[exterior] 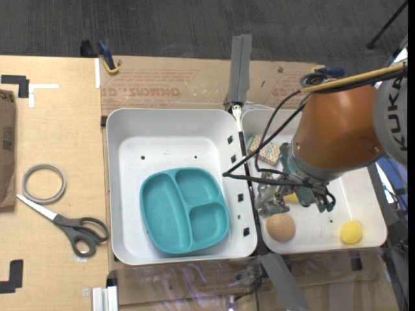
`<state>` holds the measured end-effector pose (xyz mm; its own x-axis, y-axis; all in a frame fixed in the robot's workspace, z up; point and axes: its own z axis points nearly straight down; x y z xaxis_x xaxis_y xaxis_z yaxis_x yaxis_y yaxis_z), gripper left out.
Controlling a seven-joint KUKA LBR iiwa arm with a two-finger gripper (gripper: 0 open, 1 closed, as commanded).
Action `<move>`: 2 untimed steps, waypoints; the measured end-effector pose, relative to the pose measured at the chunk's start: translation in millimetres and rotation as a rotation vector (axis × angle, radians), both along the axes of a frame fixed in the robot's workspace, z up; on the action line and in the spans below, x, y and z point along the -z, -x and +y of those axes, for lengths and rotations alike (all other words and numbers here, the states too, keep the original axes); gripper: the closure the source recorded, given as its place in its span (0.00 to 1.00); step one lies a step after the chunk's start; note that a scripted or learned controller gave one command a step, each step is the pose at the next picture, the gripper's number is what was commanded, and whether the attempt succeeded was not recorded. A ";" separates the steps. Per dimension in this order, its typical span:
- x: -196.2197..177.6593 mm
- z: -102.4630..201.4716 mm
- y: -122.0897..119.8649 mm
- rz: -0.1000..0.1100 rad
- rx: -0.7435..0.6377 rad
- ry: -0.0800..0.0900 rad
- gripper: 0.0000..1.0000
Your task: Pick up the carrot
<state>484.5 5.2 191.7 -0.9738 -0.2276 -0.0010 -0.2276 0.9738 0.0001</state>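
**Bin Status: Arm Over Right Bin, Carrot Not Confirmed**

1. Arm position. The arm (337,131) reached in from the right and covered the far and middle parts of the right bin (373,241). The gripper (272,206) hung low in that bin, near its left wall. Whether the claw was spread or pressed together could not be told, since cables and the wrist crossed it. Nothing was seen held in it.

2. Task item. A small yellow-orange piece (292,198) showed just right of the gripper, under the wrist. It was too hidden to tell whether it was the carrot.

3. Right bin contents. A tan ball (281,227) lay just on the near side of the gripper, close to the near rim. A yellow ball (351,232) lay toward the near right corner, well apart from the tan ball, with bare floor between them. A waffle-patterned item (269,152) lay far of the gripper, beside the left wall.

4. Left bin. The left bin (123,173) held a teal divided plate (186,209), set toward its near right corner; the plate's edge lay close to the right and near walls. The far half of the floor was bare.

5. Bench. On the bench left of the bins, scissors (74,229) and a tape roll (43,182) lay well apart from the left bin's edge.
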 end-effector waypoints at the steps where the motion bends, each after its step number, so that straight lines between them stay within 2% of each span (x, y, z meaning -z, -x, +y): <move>1: 0.1 90.5 -10.7 -0.001 -0.136 -0.001 1.00; 2: -0.2 28.7 -4.4 0.000 -0.083 0.000 1.00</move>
<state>488.9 33.9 191.8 -0.9516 -0.3073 -0.0014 -0.3073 0.9516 -0.0001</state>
